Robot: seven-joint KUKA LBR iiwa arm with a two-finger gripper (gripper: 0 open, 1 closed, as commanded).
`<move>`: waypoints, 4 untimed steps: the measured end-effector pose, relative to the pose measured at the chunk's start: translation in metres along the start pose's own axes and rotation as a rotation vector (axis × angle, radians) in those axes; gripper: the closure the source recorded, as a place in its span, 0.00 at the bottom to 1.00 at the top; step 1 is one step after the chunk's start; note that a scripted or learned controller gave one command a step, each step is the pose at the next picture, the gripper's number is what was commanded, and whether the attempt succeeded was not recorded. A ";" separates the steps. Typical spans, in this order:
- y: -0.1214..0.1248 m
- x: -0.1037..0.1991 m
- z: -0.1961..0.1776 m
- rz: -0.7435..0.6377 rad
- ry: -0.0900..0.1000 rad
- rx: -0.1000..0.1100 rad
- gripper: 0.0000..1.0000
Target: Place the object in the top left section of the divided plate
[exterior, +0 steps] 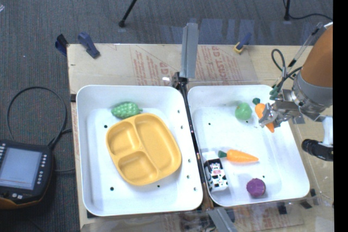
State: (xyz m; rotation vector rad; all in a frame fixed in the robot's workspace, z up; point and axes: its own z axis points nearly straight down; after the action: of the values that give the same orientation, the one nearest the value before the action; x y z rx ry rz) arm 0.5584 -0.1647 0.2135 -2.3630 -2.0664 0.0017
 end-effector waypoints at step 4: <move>-0.090 0.200 0.029 0.025 0.000 0.005 1.00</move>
State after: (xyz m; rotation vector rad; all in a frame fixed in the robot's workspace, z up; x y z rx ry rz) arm 0.4956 0.0459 0.1849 -2.3857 -2.0346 0.0066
